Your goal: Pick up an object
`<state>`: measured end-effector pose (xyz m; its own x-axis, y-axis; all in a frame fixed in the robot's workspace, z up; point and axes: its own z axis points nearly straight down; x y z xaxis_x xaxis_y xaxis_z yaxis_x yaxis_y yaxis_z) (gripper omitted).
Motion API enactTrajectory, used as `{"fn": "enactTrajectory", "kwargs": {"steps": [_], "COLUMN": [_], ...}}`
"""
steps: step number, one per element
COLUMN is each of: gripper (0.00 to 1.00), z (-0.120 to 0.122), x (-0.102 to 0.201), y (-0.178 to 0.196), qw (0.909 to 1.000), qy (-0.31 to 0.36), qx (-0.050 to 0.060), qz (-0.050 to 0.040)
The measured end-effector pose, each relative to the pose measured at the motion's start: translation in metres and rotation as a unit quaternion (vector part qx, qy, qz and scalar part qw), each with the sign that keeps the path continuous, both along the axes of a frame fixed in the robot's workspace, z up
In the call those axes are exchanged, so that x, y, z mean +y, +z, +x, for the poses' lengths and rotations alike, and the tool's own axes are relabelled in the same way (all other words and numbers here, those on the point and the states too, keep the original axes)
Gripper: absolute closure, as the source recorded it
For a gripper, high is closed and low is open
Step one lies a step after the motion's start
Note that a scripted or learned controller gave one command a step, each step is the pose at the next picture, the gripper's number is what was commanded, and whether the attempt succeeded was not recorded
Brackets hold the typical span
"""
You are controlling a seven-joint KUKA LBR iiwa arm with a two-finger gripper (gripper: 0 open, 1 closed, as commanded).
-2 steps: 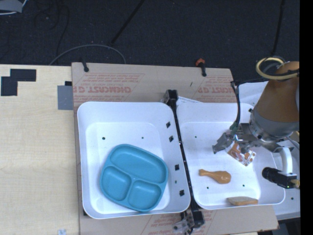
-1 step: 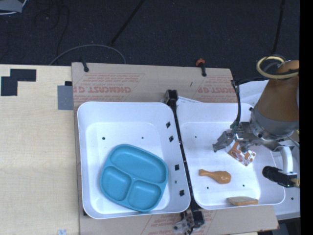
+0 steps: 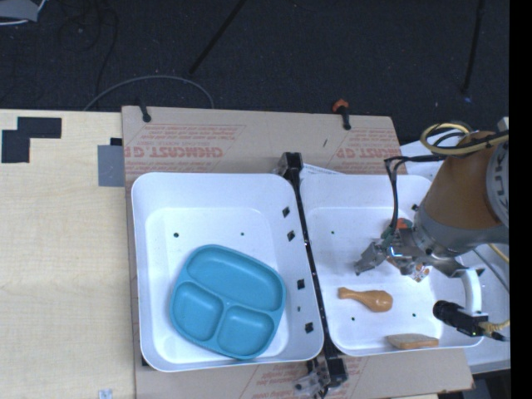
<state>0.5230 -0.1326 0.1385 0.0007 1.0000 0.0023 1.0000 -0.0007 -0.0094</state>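
Note:
In the right bin (image 3: 332, 191), a tan drumstick-shaped toy (image 3: 366, 298) lies near the middle of the floor. A flat tan piece like a slice of bread (image 3: 411, 341) rests against the front wall. My gripper (image 3: 389, 258) hangs low over the right bin, just above and slightly right of the drumstick. Nothing shows between it and the bin floor. The left bin (image 3: 158, 191) holds a blue divided plate (image 3: 228, 301) lying flat, tilted toward its front right corner.
The arm's grey and orange body (image 3: 461, 202) covers the right bin's far right part. A black divider rail (image 3: 303, 256) runs between the two bins. Brown cardboard (image 3: 249, 144) lies under and behind them.

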Motion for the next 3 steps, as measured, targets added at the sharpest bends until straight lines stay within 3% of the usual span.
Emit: {"fn": "enactTrajectory", "kwargs": {"steps": [1,2,3], "gripper": [0.0,1.0,1.0], "z": [0.0,0.0,-0.008], "x": [0.001,-0.001,0.0], "y": [-0.052,-0.04,0.018], "qw": [1.0,1.0,1.0], "qy": [0.0,-0.003,-0.001], "qx": [-0.003,-0.003,-0.006], "qz": [-0.0006,-0.0004,-0.0012]}}
